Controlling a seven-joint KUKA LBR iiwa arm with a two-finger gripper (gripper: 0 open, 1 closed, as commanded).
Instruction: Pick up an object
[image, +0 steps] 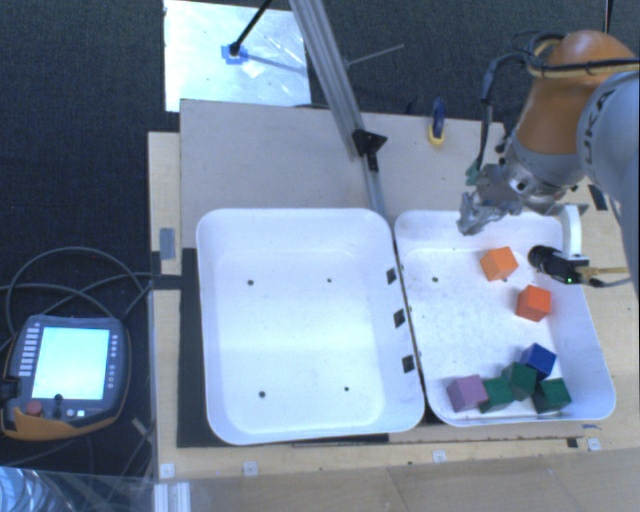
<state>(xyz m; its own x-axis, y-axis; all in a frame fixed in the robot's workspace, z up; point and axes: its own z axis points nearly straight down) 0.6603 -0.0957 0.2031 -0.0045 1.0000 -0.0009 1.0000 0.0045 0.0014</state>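
Gripper (474, 222): seen small and blurred over the right bin (440, 300); finger state cannot be told. Nothing is seen between them. Upper orange cube (498, 263): just beside the fingers, below-right. Second orange cube (534, 302), blue cube (538, 358), green blocks (520, 385), purple cube (465, 392): farther below. Surface: tan bench (280, 160), dark floor (80, 120).

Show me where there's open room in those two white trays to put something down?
The left tray has bare floor wall to wall. In the right tray, the strip beside the divider is free; the near right corner is crowded with blocks, and two orange cubes sit under the gripper.
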